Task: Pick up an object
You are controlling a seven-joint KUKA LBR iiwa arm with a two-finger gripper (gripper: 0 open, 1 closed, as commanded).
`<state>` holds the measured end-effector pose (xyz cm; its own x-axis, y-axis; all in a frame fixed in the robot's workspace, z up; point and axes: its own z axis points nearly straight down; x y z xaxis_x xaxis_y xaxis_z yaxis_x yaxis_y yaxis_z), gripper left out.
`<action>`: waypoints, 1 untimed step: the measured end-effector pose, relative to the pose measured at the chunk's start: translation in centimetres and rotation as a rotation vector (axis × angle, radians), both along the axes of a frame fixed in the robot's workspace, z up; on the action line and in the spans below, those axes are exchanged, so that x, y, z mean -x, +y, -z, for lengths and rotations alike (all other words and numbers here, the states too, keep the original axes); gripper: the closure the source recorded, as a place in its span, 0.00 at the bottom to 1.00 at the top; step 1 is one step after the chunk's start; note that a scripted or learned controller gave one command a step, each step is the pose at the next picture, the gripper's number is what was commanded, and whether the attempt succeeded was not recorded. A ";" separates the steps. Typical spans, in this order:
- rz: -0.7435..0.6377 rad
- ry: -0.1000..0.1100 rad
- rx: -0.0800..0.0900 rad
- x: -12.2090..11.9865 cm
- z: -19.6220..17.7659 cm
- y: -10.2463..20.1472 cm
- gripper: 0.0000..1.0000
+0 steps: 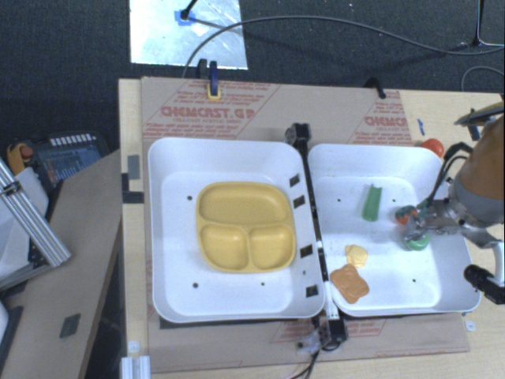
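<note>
Low, gripper (413,226) over right bin (394,294)

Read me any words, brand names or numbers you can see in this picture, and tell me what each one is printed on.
"CHEMCAST G P": red print on the brown protective sheet behind the left bin.
"CHEMC...": the same red print, cut off, on the sheet behind the right bin.
Keypad device at far left: markings too small to read.

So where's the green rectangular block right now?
The green rectangular block lies in the right white bin, toward its upper middle, left of the gripper and above the pale yellow piece.
</note>
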<state>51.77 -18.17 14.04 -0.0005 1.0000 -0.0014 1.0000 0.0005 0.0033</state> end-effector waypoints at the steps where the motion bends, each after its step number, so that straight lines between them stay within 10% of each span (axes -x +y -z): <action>1: -0.002 -0.004 0.002 -0.6 -5.9 -0.9 1.00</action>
<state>52.41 -19.04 19.90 -0.0029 1.0000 -0.0031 1.0000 0.0029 0.0073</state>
